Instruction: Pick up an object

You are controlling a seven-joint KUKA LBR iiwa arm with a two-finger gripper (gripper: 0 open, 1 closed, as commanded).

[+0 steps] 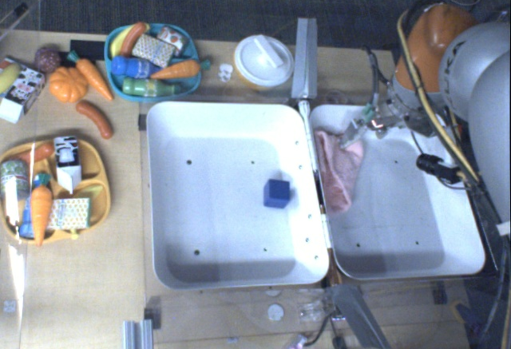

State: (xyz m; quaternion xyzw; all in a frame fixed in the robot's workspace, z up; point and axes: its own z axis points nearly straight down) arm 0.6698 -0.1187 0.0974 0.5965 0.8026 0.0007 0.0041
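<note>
My wooden surface (pixel 231 315) carries two white bins before dark carpet. My tool (pixel 357 130) sits at the pink cloth's (pixel 337 173) top end, seemingly pinching it. The cloth lies lengthwise along the right bin's (pixel 415 259) left wall.

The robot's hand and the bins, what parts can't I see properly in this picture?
- Hand, camera view: too small and blurry to tell whether it grips the pink cloth it touches.
- Pink cloth: bunched against the right bin's left wall, so its underside is hidden.
- Arm: cut off by the right edge.
- Blue cube in the left bin: only its top faces show.
</note>
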